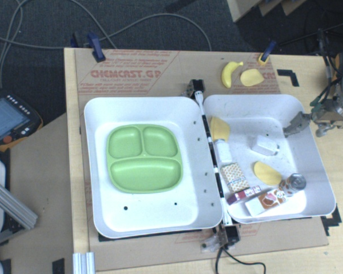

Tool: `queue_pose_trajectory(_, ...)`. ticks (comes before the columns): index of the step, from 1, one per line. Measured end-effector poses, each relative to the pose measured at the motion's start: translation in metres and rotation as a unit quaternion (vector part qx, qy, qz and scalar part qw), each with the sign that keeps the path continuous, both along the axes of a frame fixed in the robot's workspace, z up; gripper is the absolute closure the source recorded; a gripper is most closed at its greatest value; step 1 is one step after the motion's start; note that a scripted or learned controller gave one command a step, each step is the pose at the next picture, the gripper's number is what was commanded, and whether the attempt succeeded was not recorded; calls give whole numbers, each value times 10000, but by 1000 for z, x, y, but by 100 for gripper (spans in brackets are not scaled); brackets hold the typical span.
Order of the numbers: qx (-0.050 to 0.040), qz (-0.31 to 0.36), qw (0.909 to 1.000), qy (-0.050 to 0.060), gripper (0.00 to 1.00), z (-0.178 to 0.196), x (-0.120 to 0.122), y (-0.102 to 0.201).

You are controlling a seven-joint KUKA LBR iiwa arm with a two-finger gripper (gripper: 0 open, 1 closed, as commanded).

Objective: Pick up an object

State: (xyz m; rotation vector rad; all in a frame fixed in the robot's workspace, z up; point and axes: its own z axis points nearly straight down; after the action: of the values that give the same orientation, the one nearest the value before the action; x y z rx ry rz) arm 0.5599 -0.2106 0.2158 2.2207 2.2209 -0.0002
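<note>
Nearest the camera runs the front edge of the pale wooden worktop (148, 254), where a black cable (240, 261) trails off below the seam between the bins. Two shallow white bins sit side by side on it: the left bin (97, 153) carries one green plate (144, 158) split into three compartments, and the right bin (314, 153) carries the loose things to pick from. Counted there: two yellow pieces, one (219, 128) against the bin's left wall and one (267, 173) near the middle; one white tube (222, 151) lying along the left wall; one white block (264, 147) near the centre; one checked packet (234, 177); one dark red bar (244, 194) (its print is too small to read); one flat white and brown packet (267, 201) at the front; and one small round grey object (296, 181) touching a brown bit beside it. Red lettering on the worktop behind the left bin reads roughly "CHEMCAST GP" (126, 73). Two more yellow items, a banana (230, 73) and a rounded piece (252, 77), lie outside the bins behind the right one. Two blue clamps (95, 46) grip the worktop's back edge. The gripper (294, 124) hangs over the right bin's far right rim; whether its jaws are wide or narrow, I cannot tell. Dark carpet with grey cables lies beyond, and a handheld pendant (8, 121) sits at left.
</note>
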Motion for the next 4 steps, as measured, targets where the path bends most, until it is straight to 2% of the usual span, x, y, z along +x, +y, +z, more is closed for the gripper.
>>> queue_pose_trajectory(1, 4, 2, 10000, 4, 0, -131, -36, 30)
queue_pose_trajectory(2, 9, -7, 10000, 11, 0, -131, -80, 33)
queue_pose_trajectory(3, 2, 6, 10000, -4, 0, -131, -26, 66)
queue_pose_trajectory(4, 3, 6, 10000, -4, 0, -131, 15, 98)
